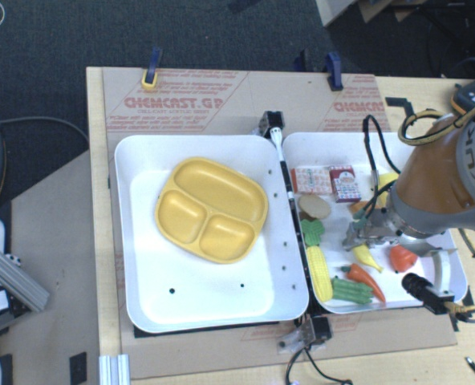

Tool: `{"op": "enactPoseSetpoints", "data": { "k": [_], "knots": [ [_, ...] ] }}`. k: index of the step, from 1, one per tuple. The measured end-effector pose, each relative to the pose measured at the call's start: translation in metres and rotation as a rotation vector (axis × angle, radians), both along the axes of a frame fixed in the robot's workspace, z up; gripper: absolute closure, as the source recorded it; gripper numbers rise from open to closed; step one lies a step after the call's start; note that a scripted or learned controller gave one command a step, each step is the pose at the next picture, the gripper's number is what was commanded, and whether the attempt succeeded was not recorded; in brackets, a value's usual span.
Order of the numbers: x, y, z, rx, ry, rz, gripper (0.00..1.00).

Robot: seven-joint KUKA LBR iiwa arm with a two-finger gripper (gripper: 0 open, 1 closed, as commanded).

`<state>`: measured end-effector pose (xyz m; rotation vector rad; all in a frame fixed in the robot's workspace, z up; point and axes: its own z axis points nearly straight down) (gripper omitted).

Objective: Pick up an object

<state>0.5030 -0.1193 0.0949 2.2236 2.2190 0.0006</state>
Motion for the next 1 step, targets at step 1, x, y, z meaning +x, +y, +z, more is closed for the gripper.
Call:
{"op": "enactPoseSetpoints", "data": {
  "k": [1],
  "knots": [
    [0.0029,-0.0007,0.0636,-0.002,-0.006,0.003,1.0]
  ]
}}
